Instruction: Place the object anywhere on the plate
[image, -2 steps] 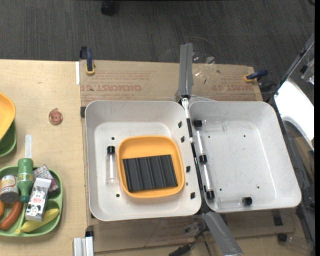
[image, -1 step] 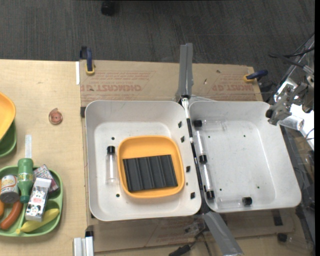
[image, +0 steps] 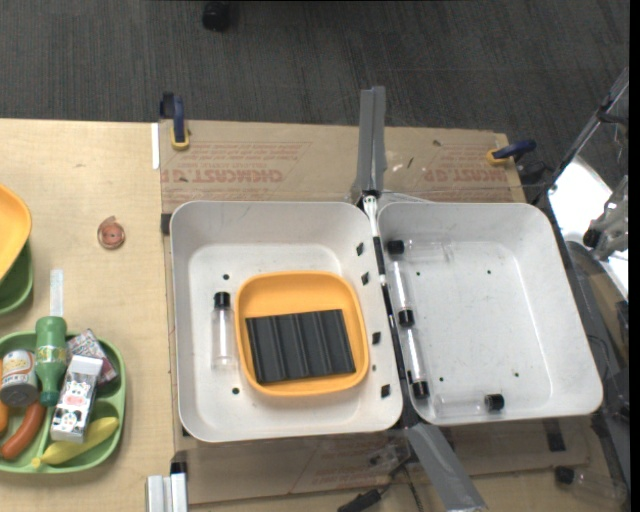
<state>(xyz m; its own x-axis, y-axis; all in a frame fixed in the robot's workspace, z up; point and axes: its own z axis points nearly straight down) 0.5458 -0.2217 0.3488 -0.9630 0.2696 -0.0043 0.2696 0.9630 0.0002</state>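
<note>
plate (image: 300, 292): black ridged slab (image: 300, 345) on it | vial (image: 222, 328) beside, apparently touching

A: What does the frame cut off?
B: At the left edge, a yellow bowl (image: 10, 232) and the green dish (image: 12, 290) beneath it show in part.

A: Anything unreadable?
B: The labels on the carton (image: 72, 398) and can (image: 17, 368) in the green tray (image: 108, 432) are too small. The ribbed black object (image: 300, 345) hides the orange plate's (image: 300, 290) centre.
</note>
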